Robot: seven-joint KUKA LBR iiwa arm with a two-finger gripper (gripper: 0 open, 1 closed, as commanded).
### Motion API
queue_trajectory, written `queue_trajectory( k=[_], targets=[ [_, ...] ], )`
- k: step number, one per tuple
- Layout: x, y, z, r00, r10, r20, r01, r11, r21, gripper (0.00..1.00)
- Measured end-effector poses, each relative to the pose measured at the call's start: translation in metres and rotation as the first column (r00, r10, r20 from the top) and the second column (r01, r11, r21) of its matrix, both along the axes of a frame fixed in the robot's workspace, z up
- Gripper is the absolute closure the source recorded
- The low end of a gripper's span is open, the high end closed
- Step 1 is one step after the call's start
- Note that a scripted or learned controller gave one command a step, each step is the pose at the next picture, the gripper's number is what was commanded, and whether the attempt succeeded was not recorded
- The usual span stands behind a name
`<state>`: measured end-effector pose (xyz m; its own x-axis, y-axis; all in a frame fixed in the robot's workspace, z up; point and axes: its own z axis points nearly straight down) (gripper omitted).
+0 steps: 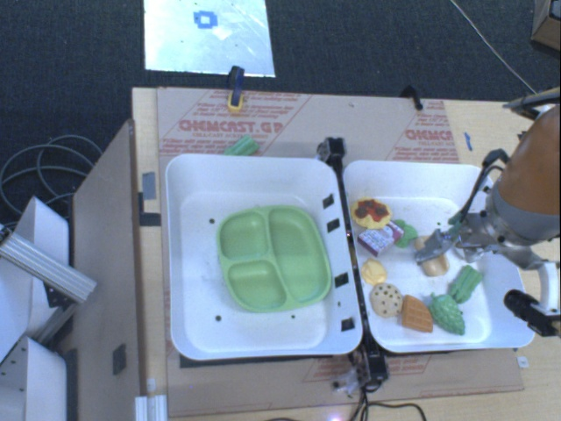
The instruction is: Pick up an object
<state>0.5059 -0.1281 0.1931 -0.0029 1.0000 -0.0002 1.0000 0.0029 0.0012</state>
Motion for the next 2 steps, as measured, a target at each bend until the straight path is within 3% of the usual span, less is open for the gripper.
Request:
queue_trajectory(
  k=[1,2],
  targets=[
    [0.119,0.022,-0.106,1.0,0.008,0.003,-0.008,1.0,0.005,0.0],
    [0.152,-0.077,-0.068,1.0,-0.004,0.009,0.004,1.0,-0.005,0.0]
  ],
)
